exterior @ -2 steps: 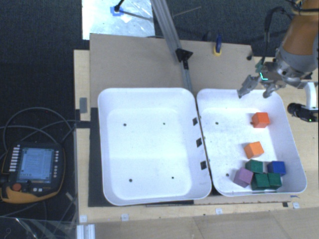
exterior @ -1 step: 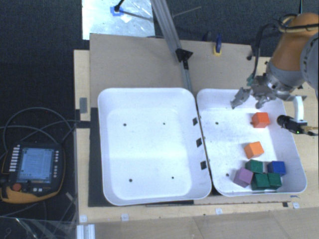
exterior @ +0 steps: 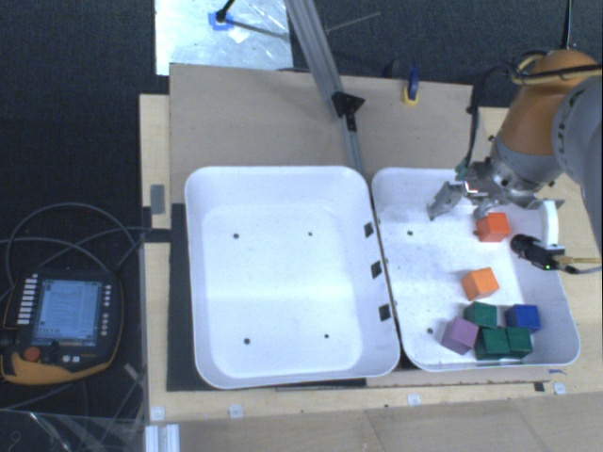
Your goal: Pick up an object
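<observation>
Two white bins sit side by side on the surface [exterior: 283, 111]. The left bin [exterior: 212, 252] holds no objects; only small dark dots mark its floor. The right bin [exterior: 415, 281] carries all the blocks.

In the right bin's upper part lies a red-orange block [exterior: 492, 226], just beside the end effector [exterior: 462, 194]. Below it, apart, sits an orange block [exterior: 480, 282]. At the bin's near right corner a cluster lies packed together: a purple block [exterior: 461, 333] at the left, a green block [exterior: 485, 314] touching it, a blue block [exterior: 523, 317] to the right, and more green blocks [exterior: 502, 344] along the front wall.

The arm [exterior: 546, 111] reaches in from the right, over the right bin's far end. The end effector hangs low above the bin floor, its fingers spread wide with nothing between them; one grey finger [exterior: 443, 201] angles down to the left. The red-orange block lies just right of and below it, not gripped.

A teach pendant [exterior: 61, 328] rests left of the surface.
</observation>
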You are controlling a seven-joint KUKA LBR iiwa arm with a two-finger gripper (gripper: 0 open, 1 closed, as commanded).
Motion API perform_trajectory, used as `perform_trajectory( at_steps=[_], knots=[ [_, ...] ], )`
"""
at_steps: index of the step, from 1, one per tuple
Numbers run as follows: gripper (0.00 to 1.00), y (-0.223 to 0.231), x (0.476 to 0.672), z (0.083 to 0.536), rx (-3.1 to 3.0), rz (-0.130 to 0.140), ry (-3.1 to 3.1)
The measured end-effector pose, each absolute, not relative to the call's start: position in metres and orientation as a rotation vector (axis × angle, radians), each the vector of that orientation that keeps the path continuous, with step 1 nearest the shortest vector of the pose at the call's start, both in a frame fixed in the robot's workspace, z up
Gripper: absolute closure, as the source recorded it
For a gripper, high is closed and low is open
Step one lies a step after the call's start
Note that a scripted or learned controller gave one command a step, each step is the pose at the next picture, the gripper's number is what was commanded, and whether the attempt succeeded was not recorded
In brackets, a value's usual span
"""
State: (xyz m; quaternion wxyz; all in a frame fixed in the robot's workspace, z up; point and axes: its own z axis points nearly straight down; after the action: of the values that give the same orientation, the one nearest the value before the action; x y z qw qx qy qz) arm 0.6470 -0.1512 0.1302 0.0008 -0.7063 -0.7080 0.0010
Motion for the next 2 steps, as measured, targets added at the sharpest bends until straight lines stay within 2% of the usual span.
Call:
perform_trajectory(
  at_steps=[1,2],
  knots=[
    [0.00,-0.151,0.647,0.089,-2.218,0.002,-2.224],
    [1.00,-0.151,0.649,0.103,-2.219,-0.005,-2.230]
  ],
)
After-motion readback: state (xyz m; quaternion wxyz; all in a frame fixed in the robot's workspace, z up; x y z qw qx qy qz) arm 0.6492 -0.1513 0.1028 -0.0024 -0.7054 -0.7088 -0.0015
